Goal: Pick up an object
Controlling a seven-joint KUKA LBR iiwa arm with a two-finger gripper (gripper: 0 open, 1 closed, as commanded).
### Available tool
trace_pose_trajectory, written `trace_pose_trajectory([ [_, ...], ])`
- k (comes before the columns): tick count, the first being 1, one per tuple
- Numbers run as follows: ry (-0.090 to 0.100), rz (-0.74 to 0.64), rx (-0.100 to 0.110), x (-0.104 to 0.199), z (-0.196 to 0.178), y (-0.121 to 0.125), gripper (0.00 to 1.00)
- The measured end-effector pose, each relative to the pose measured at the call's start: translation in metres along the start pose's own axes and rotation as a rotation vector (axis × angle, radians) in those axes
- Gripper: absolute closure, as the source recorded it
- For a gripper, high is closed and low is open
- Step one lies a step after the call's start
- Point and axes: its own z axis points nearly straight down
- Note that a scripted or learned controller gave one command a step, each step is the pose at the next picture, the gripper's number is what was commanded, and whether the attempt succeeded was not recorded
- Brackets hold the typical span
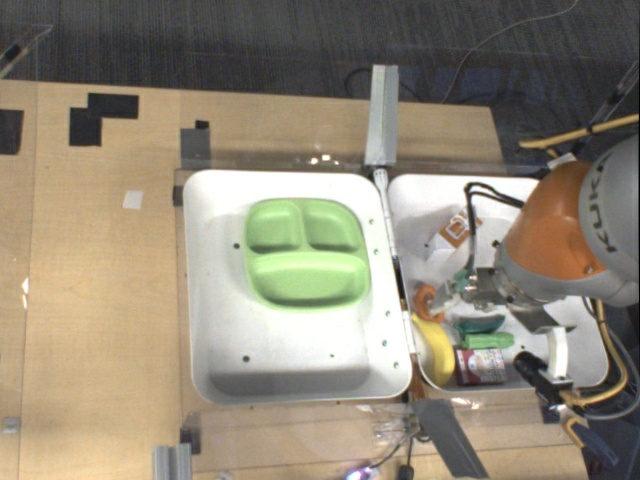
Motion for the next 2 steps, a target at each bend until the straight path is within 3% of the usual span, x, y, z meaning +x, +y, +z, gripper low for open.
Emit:
trace_pose_trajectory([
  [1, -0.004, -0.448, 0.014, -0.004, 0.011, 0.027, 0.0],
  [2, 0.024, -0.508, 0.049, -0.034, 0.018, 0.124, 0.0],
])
